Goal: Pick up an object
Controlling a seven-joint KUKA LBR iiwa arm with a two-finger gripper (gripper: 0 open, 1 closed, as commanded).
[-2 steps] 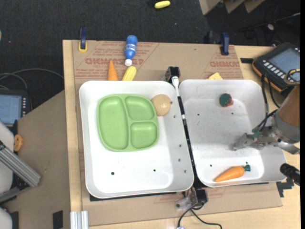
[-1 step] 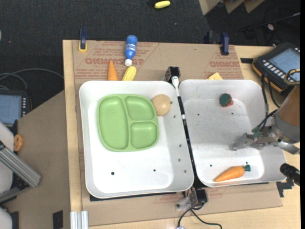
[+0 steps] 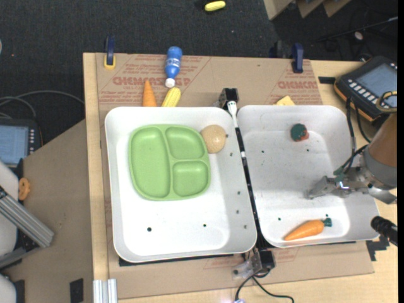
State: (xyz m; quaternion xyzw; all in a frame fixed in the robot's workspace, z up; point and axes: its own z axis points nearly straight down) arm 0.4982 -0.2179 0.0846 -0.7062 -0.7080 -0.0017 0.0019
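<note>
A: Two white bins sit side by side on the tabletop (image 3: 189, 276). Nearest the camera, what lies in the right bin (image 3: 284, 137)?

B: A toy carrot (image 3: 307, 229), orange with a green tip, lies close to the near rim, pointing roughly left to right.

A: And the pincer (image 3: 319, 189)?

B: It hangs just beyond the carrot, in the right half of that bin, low over the white floor. Its metal tips point left. Nothing sits between them, and I cannot tell from this angle whether they are spread or closed. The arm (image 3: 385, 150) comes in from the right edge.

A: Is the carrot touching it?

B: No, they are near each other but apart.

A: What about the left bin (image 3: 164, 232)?

B: A green divided plate (image 3: 169, 161) with three compartments lies in its far half. A tan round ball-like object (image 3: 214, 137) rests against the plate's far right corner, near the wall shared with the other bin.

A: Farther back in the right bin?

B: A small toy, green with a red part (image 3: 298, 132), sits towards the far wall, well apart from the pincer.

A: Beyond the bins?

B: On the cardboard lie an orange piece (image 3: 148, 95), a toy corn cob (image 3: 172, 96) and a blue and white bottle (image 3: 173, 65), grouped behind the left bin. A yellow object (image 3: 215, 5) lies on the dark floor, farthest back.
</note>
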